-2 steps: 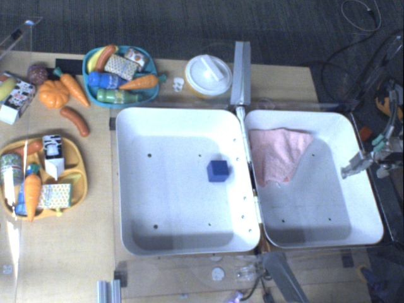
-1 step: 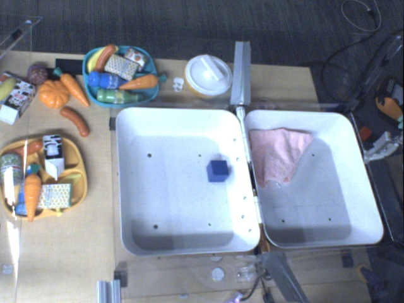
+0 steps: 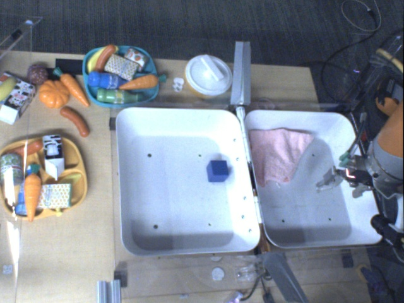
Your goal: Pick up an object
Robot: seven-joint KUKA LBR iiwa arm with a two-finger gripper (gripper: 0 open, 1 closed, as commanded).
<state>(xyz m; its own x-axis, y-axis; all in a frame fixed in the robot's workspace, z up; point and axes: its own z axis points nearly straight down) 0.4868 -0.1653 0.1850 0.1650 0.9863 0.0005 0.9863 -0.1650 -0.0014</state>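
The fingers (image 3: 329, 180) of the grey two-finger gripper (image 3: 341, 178) hang over the right white bin (image 3: 303, 232) — whether open or shut cannot be told. The small blue cube (image 3: 218, 170) lies mid-left bin (image 3: 164, 219), at nine o'clock from them.

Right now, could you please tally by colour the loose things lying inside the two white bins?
Blue: 1, the blue cube in the left bin
Pink: 1, the pink cloth in the right bin
Total: 2
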